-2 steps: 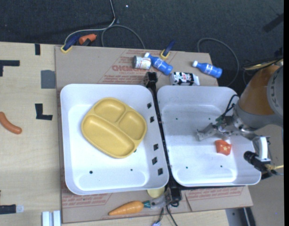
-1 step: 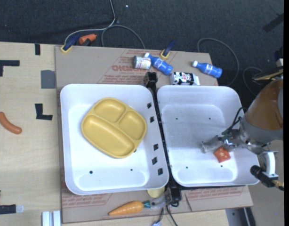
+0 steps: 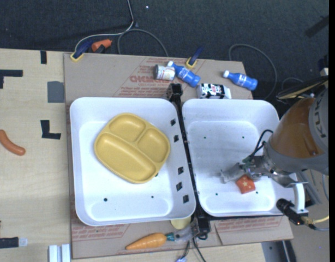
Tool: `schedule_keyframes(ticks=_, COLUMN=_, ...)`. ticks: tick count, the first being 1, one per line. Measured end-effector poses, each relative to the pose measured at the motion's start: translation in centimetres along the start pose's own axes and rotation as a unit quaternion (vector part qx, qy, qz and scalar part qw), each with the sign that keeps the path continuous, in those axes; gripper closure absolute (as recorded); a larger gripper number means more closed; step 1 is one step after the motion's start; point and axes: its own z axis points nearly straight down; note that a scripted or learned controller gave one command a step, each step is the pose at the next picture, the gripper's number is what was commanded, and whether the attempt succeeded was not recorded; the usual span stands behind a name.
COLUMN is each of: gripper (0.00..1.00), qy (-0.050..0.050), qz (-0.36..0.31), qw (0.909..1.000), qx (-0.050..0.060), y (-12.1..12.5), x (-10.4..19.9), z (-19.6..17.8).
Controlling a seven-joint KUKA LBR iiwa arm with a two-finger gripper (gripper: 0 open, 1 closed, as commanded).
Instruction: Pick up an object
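Observation:
A small red object [image 3: 245,185] lies on the floor of the right white bin [image 3: 211,146], near its front right. My gripper [image 3: 237,173] reaches in from the right, low over the bin floor and right beside the red object, at its upper left. The arm's orange band [image 3: 298,135] sits above the wrist at the bin's right rim. A yellow divided plate [image 3: 132,147] rests in the left bin [image 3: 85,190].
Behind the bins on the cardboard lie two blue bottles [image 3: 186,75] [image 3: 241,80], a white bottle [image 3: 164,71] and a black-and-white object [image 3: 214,91]. A toy carrot [image 3: 147,242] lies in front of the bins, a toy sausage [image 3: 10,142] at the far left.

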Motion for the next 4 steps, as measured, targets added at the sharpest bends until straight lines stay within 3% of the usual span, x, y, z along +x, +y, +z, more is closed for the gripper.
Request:
schedule_keyframes(ticks=1, gripper=1.00, qy=0.000, qz=0.001, qw=1.0000, qx=-0.001, y=0.1, x=-0.2, z=-1.0)
schedule_keyframes(ticks=2, gripper=1.00, qy=0.003, qz=0.000, qw=1.0000, qx=0.004, y=0.9, x=-3.7, z=-4.8)
schedule_keyframes(ticks=3, gripper=0.00, qy=0.004, qz=0.000, qw=1.0000, qx=0.006, y=0.8, x=-3.5, z=-4.7)
schedule_keyframes(ticks=4, gripper=0.00, qy=0.005, qz=-0.004, qw=1.0000, qx=0.006, y=1.7, x=7.4, z=-2.4)
